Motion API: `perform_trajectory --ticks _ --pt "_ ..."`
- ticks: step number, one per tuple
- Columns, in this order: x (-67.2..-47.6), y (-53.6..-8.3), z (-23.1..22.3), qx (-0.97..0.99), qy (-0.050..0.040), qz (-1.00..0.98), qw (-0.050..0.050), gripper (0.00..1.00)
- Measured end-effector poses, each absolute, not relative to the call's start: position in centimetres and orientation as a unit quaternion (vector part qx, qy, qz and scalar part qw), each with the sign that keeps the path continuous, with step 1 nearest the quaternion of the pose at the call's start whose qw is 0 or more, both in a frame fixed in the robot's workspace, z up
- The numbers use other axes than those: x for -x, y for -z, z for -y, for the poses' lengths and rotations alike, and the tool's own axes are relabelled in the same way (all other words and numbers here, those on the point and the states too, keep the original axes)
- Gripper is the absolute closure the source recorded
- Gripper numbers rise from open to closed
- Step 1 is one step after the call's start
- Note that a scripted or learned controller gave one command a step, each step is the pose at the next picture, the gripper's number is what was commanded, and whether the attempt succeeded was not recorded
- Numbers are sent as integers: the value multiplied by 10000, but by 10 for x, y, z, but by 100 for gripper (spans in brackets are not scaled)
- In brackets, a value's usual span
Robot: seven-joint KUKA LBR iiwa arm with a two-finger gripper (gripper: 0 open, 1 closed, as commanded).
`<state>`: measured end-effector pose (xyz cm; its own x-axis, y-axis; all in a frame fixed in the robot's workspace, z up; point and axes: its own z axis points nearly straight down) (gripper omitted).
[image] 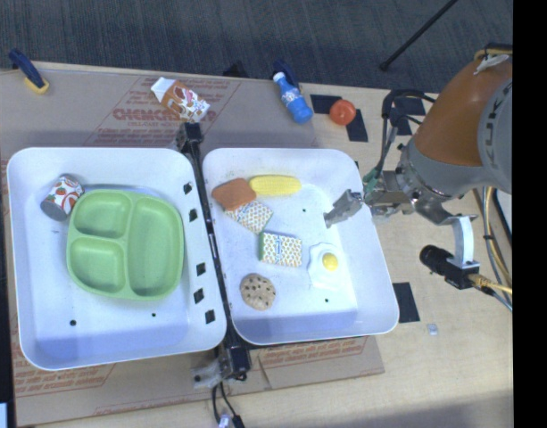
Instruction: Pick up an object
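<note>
The claw (343,209) hovers at the three o'clock edge of the right bin (373,279); whether it is released or clenched I cannot tell, the view being too coarse. The fried egg (326,262) lies nearest, at its six o'clock. Best to descend squarely over it, straddling the yolk, before closing.

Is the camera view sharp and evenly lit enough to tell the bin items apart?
Camera view: soft, even light, faint shadows; the cookie, fried egg and green tray read clearly; the gripper is slightly blurred; mild glare on the right bin rim.
</note>
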<state>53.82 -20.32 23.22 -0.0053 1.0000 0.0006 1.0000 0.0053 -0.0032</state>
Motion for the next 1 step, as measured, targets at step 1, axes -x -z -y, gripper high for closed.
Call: perform_trajectory --ticks 1 --pt "-512 -108 210 7049 -21 7093 40 0"
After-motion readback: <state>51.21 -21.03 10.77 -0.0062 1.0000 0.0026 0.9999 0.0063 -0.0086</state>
